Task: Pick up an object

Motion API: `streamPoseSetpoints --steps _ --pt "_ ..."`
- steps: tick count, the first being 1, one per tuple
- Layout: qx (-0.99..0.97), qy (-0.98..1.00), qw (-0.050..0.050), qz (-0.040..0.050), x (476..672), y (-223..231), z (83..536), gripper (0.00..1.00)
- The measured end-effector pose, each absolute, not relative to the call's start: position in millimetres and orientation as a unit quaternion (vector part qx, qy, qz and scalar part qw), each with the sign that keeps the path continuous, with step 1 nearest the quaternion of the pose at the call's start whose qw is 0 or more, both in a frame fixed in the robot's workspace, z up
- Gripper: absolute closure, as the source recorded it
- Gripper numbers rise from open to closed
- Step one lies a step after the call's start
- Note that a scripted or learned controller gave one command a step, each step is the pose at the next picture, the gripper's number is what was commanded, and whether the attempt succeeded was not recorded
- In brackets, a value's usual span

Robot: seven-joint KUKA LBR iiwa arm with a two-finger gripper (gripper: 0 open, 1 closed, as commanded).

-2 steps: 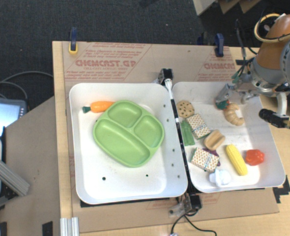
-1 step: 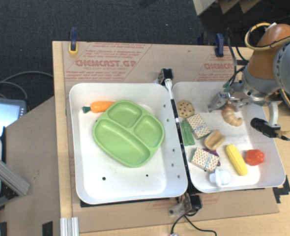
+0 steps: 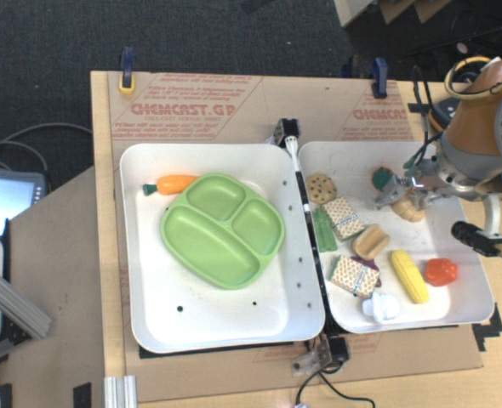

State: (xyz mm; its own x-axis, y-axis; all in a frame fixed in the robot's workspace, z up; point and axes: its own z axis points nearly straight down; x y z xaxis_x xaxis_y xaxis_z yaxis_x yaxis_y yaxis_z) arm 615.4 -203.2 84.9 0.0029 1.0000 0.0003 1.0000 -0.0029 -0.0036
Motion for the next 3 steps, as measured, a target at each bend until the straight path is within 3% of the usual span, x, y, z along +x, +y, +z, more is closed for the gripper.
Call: streamPoseSetpoints --steps 1,2,3 --pt "-0.707 -0.707 -0.001 -0.0002 617.5 -201.9 95.8 1.00" --pt "-0.708 -0.707 0.002 0.0000 515.1 -149.1 85.8 1.00" --pt "-0.703 -0.711 -0.005 -0.0059 565.4 -66.2 191.6 1.00"
